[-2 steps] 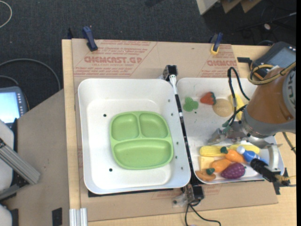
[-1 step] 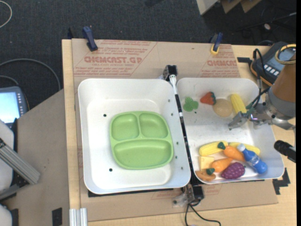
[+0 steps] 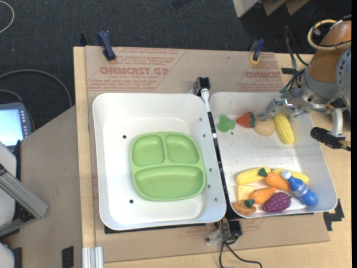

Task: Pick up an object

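Cardboard [image 3: 167, 66] on the surface reads "CHEMCAST GP" in red, dark carpet [image 3: 111, 10] all around. The gripper [image 3: 277, 110] is low in the right bin [image 3: 323, 166], by the corn cob [image 3: 284, 128] and potato [image 3: 264, 128]; can't tell whether it's gripping anything.

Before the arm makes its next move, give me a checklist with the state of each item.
1. Gripper above the right bin: ok.
2. Target within reach: ok; potato and yellow corn lie just below it.
3. Object held: cannot tell.
4. Target stands apart from neighbours: not ok; potato touches corn and the strawberry.
5. Pile at the bin's near end out of the way: ok.
6. Green tray in the left bin undisturbed: ok.
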Action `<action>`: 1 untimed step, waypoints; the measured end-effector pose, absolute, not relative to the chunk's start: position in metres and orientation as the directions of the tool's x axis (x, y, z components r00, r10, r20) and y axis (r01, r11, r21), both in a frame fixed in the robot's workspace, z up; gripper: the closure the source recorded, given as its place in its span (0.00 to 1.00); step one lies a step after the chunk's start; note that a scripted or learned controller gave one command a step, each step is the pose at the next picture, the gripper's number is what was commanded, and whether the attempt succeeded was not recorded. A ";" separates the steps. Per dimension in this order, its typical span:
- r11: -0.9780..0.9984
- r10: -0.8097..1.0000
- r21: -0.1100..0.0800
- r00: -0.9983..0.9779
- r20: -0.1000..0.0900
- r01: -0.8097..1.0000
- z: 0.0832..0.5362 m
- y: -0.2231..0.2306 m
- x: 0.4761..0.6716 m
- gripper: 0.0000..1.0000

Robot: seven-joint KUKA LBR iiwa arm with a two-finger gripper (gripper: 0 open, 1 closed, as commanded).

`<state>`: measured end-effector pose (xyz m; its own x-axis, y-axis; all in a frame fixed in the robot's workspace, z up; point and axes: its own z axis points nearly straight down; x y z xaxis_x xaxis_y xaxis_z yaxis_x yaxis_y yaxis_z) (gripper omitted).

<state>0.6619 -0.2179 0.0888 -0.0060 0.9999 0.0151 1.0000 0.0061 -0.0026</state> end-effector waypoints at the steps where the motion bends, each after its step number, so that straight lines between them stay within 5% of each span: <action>1: 0.006 1.000 0.018 -0.006 -0.002 1.000 0.104 -0.221 0.663 1.00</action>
<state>0.6627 -0.2207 0.1037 -0.0058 1.0000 -0.0018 0.9998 0.0058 0.0176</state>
